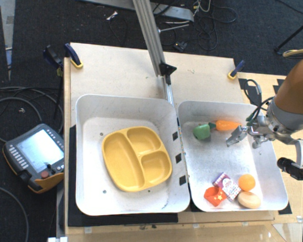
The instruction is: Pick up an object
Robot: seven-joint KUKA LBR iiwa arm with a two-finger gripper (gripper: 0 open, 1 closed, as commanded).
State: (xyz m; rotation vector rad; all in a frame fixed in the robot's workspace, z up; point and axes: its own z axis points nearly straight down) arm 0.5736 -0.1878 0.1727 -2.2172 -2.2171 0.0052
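And the gripper [246,136], fingers spread apart and holding nothing, hangs just right of the orange plastic carrot with its green top [216,127], whose long axis runs left-right.

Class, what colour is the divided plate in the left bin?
Yellow: the three-compartment plastic plate shows clearly in the overhead camera view.

Evenly, softly lit from overhead. Only faint shadows beneath the yellow divided plate [137,158] and along the white bins' [91,115] rims. Mild glare bottom right. Slightly grainy; dark surrounding floor underexposed.
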